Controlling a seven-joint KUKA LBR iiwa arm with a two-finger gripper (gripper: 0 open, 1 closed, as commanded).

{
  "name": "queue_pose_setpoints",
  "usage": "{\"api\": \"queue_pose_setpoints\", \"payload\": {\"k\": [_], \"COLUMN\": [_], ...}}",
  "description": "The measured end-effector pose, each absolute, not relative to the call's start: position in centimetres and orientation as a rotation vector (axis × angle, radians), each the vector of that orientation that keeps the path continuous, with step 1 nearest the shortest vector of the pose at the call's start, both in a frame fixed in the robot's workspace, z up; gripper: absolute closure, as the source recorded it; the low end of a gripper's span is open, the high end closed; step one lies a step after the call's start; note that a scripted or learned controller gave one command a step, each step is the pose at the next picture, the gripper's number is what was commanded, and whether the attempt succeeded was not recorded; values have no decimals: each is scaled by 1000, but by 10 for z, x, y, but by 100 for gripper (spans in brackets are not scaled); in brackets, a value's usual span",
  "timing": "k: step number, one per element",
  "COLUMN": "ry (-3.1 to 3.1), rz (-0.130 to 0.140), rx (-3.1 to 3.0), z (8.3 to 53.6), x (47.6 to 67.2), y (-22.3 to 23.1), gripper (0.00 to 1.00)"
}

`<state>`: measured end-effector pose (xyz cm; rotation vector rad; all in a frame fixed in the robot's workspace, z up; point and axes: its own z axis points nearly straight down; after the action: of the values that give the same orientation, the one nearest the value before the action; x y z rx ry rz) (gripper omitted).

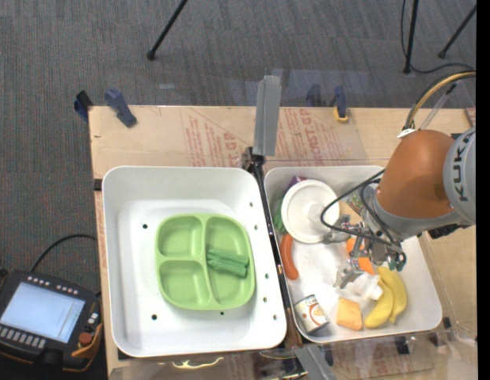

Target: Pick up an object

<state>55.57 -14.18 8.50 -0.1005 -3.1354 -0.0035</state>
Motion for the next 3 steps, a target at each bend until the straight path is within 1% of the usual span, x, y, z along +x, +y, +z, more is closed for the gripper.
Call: {"api": "queue_pose_setpoints", "payload": {"k": [1, 2, 3], "ry": [-3142, -3141, -3144], "rz": [-3, -3, -3], "rx": [-88, -86, -76], "z": [97, 97, 107], "x": [559, 558, 560], "y": [-139, -139, -137], "gripper": [100, 0, 100]}}
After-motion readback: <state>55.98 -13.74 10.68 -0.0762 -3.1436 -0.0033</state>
